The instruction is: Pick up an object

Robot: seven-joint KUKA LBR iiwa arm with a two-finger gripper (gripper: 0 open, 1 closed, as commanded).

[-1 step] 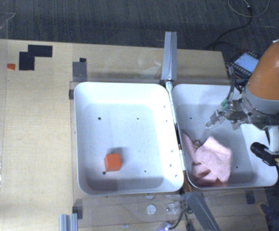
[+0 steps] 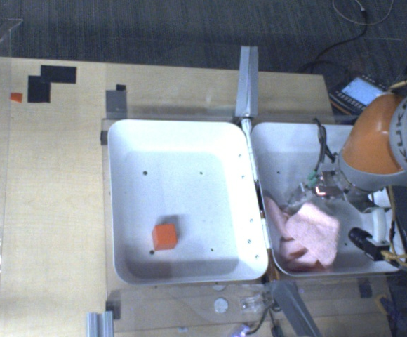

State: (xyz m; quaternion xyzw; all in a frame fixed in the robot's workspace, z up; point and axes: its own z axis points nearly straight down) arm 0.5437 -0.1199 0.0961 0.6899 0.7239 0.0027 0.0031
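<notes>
Cloth (image 2: 311, 234) lies just below fingers (image 2: 314, 192)

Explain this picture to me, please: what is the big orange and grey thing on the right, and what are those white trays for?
You are looking down from a camera fixed above a wooden bench. The orange and grey shape is a robot arm reaching in from the right. Its job is to pick up an object. Two shallow white bins sit side by side. The left bin holds a small orange block. The right bin holds a crumpled pink cloth. The arm's pincer is low over the right bin, just above the cloth's upper edge. I cannot tell whether it has gripped anything.
</notes>
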